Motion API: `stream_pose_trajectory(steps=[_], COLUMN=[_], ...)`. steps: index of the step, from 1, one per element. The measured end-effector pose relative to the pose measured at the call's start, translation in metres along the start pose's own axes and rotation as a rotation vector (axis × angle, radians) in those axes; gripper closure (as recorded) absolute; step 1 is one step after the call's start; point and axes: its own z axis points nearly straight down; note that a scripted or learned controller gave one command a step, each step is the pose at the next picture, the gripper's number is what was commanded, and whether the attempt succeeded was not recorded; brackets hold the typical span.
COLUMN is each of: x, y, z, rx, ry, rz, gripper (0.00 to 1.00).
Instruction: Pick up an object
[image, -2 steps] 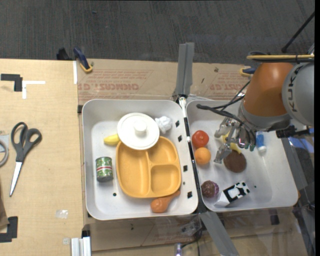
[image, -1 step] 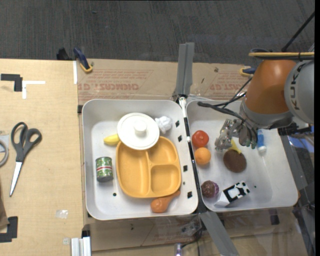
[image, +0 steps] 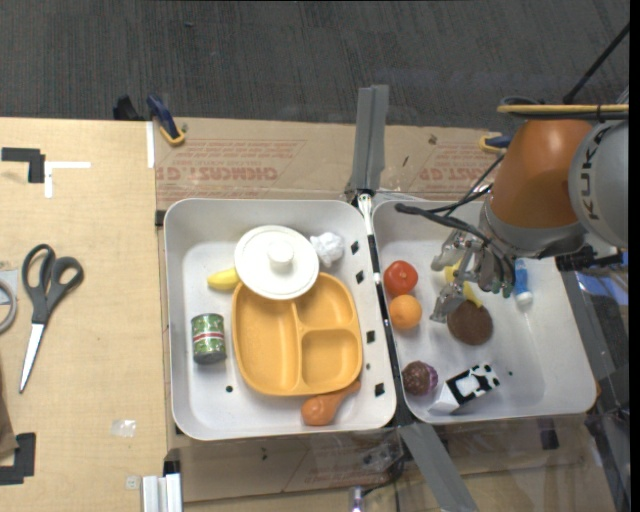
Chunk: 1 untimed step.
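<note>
Camera view: jaws open, poised over brown round object, right bin

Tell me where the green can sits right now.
The green can stands in the left bin, near its left wall, just left of the orange divided tray and below the yellow banana.

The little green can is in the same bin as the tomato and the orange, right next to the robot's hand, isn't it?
No. The camera view shows the green can in the left bin, beside the yellow tray. The tomato and orange lie in the right bin, near the gripper.
</note>
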Motion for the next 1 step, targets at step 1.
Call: stream_pose_trajectory(steps=[1], x=[-0.0015], y=[0.0001], z=[-0.0104], rx=[0.000], ry=[-0.005], rz=[-0.002], gripper=[1.00])
